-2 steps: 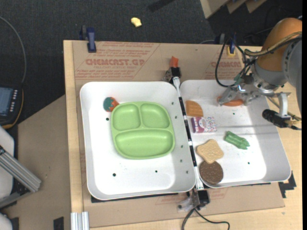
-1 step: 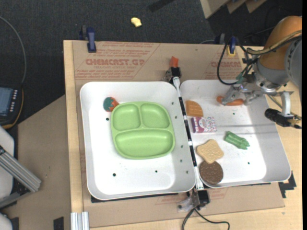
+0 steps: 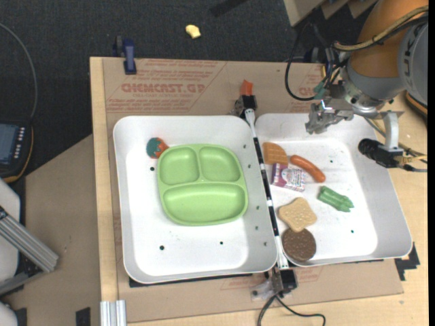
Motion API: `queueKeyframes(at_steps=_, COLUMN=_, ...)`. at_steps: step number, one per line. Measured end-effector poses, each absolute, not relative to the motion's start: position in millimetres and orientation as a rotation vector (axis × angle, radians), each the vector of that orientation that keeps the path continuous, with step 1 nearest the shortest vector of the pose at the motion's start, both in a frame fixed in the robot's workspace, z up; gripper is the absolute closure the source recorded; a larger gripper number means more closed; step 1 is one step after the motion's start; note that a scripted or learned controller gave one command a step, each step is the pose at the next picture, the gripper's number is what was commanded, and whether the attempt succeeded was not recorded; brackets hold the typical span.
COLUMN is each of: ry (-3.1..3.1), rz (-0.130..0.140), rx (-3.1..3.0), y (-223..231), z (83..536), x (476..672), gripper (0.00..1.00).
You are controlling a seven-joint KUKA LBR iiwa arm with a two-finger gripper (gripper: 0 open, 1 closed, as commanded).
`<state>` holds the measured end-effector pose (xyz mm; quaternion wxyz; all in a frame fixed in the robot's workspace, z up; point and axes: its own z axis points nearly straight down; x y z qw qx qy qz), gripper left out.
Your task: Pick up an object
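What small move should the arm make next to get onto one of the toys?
Probably lower the end effector and bring it toward the toy sausage. The end effector hangs over the right bin's back edge, carrying nothing visible, and the sausage lies closest, fairly apart from its neighbours.

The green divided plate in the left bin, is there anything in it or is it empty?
Empty. All three compartments of the green plate show bare green; the small red and green toy lies beside it on the bin floor.

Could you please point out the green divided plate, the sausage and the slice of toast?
green divided plate (image 3: pixel 202 202): camera view, bottom compartment.
sausage (image 3: pixel 307 168): camera view, its middle.
slice of toast (image 3: pixel 298 214): camera view, its centre.
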<state>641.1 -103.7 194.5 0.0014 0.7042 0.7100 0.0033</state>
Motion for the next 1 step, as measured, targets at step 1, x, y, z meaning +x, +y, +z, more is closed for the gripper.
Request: queueKeyframes(at_steps=1, ry=2.223, rz=0.0, rx=2.221, y=-109.8, z=187.9, x=640.0, gripper=0.0)
